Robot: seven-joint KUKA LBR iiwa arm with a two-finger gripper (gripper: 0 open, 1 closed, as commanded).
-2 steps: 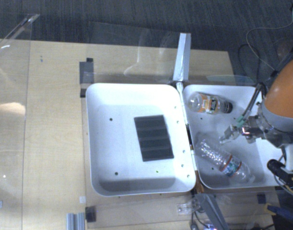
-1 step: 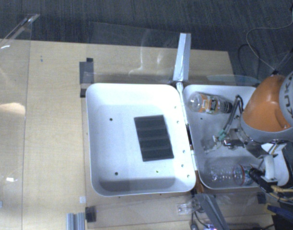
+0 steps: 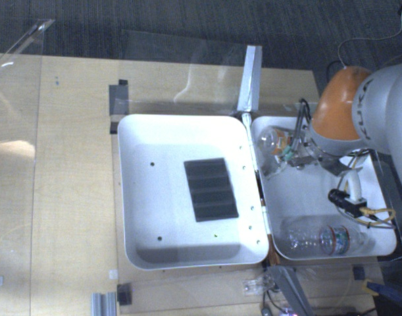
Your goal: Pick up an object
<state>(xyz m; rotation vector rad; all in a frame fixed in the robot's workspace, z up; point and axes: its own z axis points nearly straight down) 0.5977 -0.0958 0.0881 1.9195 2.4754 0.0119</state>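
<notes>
1. Black ribbed rectangular pad: flat, slightly tilted, middle of the left bin.
2. Clear plastic bottle: on its side along the right bin's lower edge.
3. Clear crumpled item: right bin's upper-left corner.

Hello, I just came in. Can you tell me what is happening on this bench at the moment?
A grey robot arm with an orange band reaches from the right into the right bin, working near its upper left corner, where a clear object lies. A clear plastic bottle lies on its side along that bin's near edge. The left bin holds a dark ridged block. Nothing is visibly lifted yet.
</notes>
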